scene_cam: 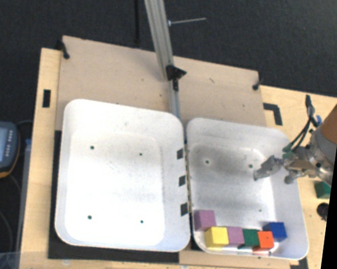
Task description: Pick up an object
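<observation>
Six blocks (238,235) line the right bin's (223,188) near wall — gripper (274,169) above.

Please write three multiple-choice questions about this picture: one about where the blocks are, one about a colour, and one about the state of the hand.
1. Where are the blocks?
A. left bin, centre
B. right bin, near edge
C. on the bench outside the bins

2. What colour is the block at the right end of the cluster?
A. blue
B. white
C. black

3. What is the hand doing?
A. gripping the yellow block
B. resting in the left bin
C. over the right bin, apart from the blocks

Answers:
1 B: the blocks sit along the near edge of the right bin.
2 A: the blue block is rightmost.
3 C: the hand is apart from the yellow block.
</observation>
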Action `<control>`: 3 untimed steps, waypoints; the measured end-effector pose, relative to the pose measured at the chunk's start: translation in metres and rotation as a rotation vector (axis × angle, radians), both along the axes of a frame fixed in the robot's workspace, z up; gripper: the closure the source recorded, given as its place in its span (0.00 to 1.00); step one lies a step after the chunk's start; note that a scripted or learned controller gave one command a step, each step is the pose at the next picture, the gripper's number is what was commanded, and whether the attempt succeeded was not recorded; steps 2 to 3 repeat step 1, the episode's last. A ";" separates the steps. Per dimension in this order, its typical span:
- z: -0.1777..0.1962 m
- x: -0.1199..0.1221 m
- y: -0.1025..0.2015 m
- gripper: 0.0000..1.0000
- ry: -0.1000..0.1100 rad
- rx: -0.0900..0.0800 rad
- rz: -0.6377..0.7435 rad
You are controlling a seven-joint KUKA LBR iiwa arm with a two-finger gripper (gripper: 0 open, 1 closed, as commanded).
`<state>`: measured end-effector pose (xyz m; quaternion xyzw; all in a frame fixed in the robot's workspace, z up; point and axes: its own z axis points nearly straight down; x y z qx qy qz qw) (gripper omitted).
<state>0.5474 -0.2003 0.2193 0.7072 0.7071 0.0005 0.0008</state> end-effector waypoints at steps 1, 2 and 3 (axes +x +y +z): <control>-0.087 0.066 0.093 0.00 0.004 0.004 0.010; -0.087 0.066 0.093 0.00 0.004 0.004 0.010; -0.087 0.066 0.093 0.00 0.004 0.004 0.010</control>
